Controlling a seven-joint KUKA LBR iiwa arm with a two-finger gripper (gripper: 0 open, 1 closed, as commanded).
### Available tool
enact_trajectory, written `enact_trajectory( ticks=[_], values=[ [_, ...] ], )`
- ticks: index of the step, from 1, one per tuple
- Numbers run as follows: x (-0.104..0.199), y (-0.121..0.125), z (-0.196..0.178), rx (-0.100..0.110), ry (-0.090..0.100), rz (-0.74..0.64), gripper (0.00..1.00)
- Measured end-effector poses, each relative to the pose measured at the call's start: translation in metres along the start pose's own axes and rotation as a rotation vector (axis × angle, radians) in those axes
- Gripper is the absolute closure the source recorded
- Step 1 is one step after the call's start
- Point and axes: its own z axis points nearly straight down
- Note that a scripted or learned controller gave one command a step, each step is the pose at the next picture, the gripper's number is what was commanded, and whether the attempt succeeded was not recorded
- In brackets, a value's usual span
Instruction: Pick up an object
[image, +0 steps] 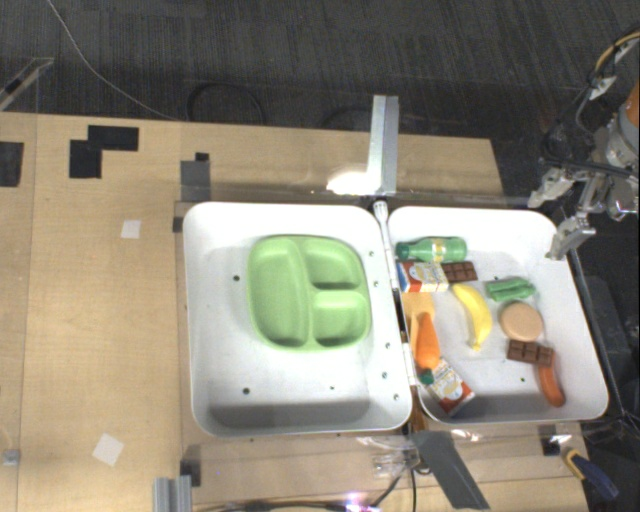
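STAGE: approach, nothing lifted | GRIPPER (568, 215): held above far right corner of right bin (575, 300), apart from contents; finger state cannot be told | TARGETS: banana (474, 313) at bin centre; green bottle (432, 249) along far edge; sausage (551, 384) near right corner | LEFT BIN (215, 330): green divided tray (306, 290) seated centrally

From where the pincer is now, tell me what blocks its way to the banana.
Nothing visible does. The pincer sits at the right bin's far right corner; the banana lies uncovered mid-bin, with bare white floor between them.
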Motion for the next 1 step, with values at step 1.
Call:
enact_trajectory(
  ticks=[1],
  values=[
    [0.0359, 0.0331, 0.1132, -0.003, 0.009, 0.036, 0.00]
  ],
)
